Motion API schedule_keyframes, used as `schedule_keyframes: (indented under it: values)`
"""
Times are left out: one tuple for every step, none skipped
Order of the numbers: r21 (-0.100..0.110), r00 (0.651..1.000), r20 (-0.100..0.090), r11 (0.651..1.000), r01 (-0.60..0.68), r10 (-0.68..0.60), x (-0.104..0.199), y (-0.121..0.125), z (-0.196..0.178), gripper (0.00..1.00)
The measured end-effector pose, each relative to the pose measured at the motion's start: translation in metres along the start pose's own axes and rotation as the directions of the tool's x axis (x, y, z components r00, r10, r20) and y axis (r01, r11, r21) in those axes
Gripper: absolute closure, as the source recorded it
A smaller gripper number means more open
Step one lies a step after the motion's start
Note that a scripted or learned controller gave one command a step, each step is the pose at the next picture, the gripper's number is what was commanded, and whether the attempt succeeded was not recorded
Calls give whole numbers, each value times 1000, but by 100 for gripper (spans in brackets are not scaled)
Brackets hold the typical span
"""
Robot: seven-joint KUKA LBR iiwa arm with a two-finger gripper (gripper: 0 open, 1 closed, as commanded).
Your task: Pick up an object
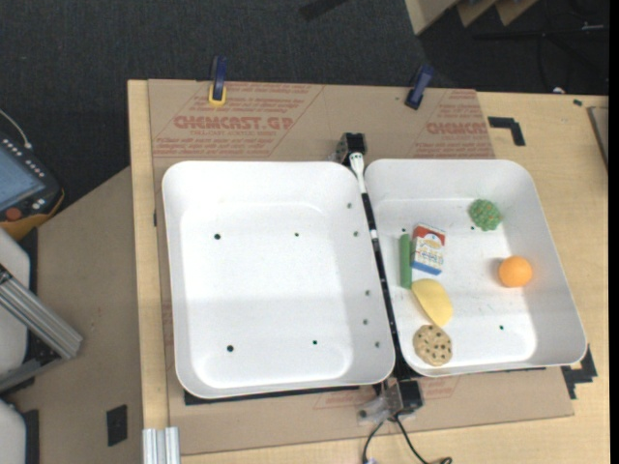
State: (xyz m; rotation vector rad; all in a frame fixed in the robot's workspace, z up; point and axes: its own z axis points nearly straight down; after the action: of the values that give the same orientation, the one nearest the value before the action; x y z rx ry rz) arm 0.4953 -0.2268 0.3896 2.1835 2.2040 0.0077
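The right bin (542,303) holds several small objects. A green broccoli-like piece (486,215) lies near its back right. An orange ball (515,272) rests toward the right wall. A small red and white carton (428,250) sits beside a green stick (405,260) near the bin's left wall. Below them lies a yellow banana-like piece (433,302), and a round cookie (432,345) sits at the front.
The left bin (261,375) stands beside the right one on a brown board (290,114). Two blue clamps (219,80) (420,85) grip the board's far edge. A cable plug (398,399) sits at the front between the bins.
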Motion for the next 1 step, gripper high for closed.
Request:
schedule_keyframes:
  values:
    - [-4,1000,3,1000,1,-1,-1,1,-11,100]
